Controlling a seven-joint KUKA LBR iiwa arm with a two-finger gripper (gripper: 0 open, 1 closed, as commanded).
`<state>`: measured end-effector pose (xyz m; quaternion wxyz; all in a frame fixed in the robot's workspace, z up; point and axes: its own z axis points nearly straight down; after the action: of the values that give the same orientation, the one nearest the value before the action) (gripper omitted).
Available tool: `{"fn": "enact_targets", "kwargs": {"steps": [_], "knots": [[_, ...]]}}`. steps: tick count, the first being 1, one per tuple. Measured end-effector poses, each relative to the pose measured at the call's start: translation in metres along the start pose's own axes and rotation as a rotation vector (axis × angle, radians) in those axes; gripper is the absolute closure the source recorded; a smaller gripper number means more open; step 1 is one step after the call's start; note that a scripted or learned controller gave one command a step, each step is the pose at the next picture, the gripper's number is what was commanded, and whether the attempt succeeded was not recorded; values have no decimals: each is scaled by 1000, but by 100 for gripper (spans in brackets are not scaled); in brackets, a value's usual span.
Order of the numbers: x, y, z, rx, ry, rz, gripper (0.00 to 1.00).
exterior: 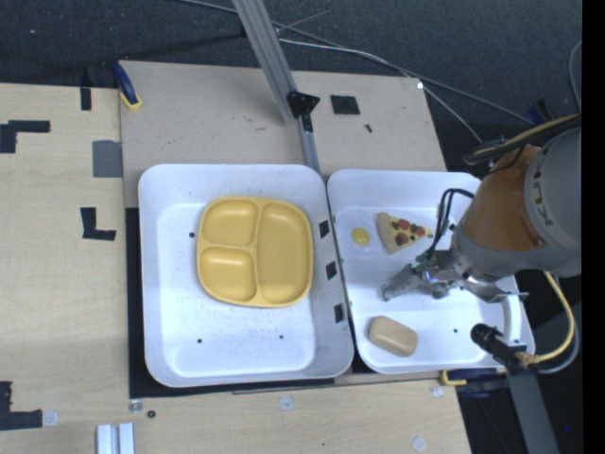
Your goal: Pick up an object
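A: What does the tabletop look like?

B: It is pale wood-grain board (57,253), seen from above at a slant, with small dark tape marks scattered on its left part. A plainer tan panel (217,112) lies behind the bins. Beyond it the floor is dark blue-grey carpet (113,17) crossed by thin cables. A grey metal post (269,50) slants down from the top edge to the gap between the bins.

A: And the bins?

B: Two shallow white bins sit side by side, touching. The left bin (170,339) holds a yellow divided plate (255,251) with three compartments, lying flat near the bin's middle. The right bin (378,192) holds three small things: a yellow round piece (361,236) near its left wall, a toy pizza slice (401,231) just right of that, and a tan bread roll (392,335) near the front.

A: Where is the arm?

B: It reaches in from the right, grey with an orange band (501,218), over the right bin. The claw (392,288) points left, between the pizza slice and the roll, touching neither. Its fingers look close together with nothing between them, though the detail is small.
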<state>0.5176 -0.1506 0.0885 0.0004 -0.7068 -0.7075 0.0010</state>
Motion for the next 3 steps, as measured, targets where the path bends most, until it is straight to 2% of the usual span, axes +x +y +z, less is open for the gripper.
{"fn": "enact_targets", "kwargs": {"steps": [1,3], "knots": [[0,0,-13,-1,0,0,100],[1,8,-100,-5,0,-1,100]]}}
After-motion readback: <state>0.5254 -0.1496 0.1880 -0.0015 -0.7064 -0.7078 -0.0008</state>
